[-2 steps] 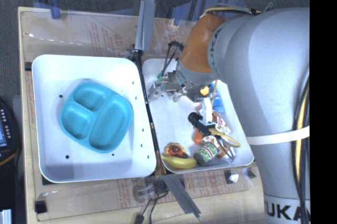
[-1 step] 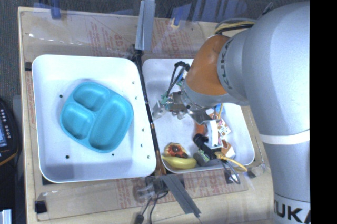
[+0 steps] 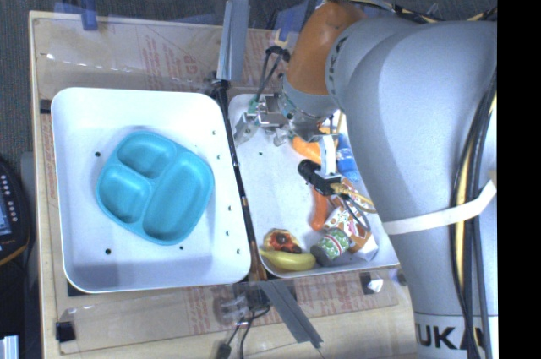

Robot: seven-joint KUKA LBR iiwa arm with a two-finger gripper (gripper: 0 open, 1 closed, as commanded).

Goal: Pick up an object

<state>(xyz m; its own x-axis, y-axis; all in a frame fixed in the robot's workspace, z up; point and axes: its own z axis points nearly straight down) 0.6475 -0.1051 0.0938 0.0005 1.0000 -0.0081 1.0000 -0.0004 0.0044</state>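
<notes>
Small objects, among them a banana (image 3: 288, 260), a can (image 3: 331, 245) and an orange carrot-like piece (image 3: 306, 149), crowd the right bin (image 3: 270, 205); the pincer (image 3: 260, 117) hangs at its far end, its opening impossible to tell. A blue divided tray (image 3: 155, 187) occupies the left bin (image 3: 76, 121).

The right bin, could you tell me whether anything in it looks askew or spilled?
Nothing looks spilled. The right bin holds a loose jumble: a banana and small can lie tipped at its near edge.
</notes>
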